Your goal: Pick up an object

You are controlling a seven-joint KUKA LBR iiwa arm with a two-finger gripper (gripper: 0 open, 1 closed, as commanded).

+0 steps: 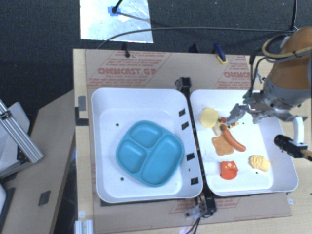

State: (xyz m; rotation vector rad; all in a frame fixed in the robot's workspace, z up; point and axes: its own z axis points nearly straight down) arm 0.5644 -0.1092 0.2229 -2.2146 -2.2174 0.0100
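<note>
— Where are your jaws right now?

— My gripper [233, 117] hangs low over the right bin [287, 182], near its back left part. Whether it is open or shut I cannot tell; the tips blur into a small red bit beside them.

— Anything between them?

— Nothing I can be sure of. A sausage [232, 139] lies just below them, slanting away toward the front of the bin, its near end close to the tips. I cannot say if they touch it.

— What else is close by?

— A pale yellow piece [210, 116] sits just to the left of my jaws. An orange flat piece [223, 146] lies under the sausage's left side, touching it. Further to the front, a red piece [228, 169] and, to its right, a yellow ridged piece [259, 163], both well apart from my jaws.

— And the other bin?

— The left bin [107, 106] lies well to the left of my jaws and holds a blue tray [149, 152] with three compartments. Both bins rest on the counter [134, 67].
</note>
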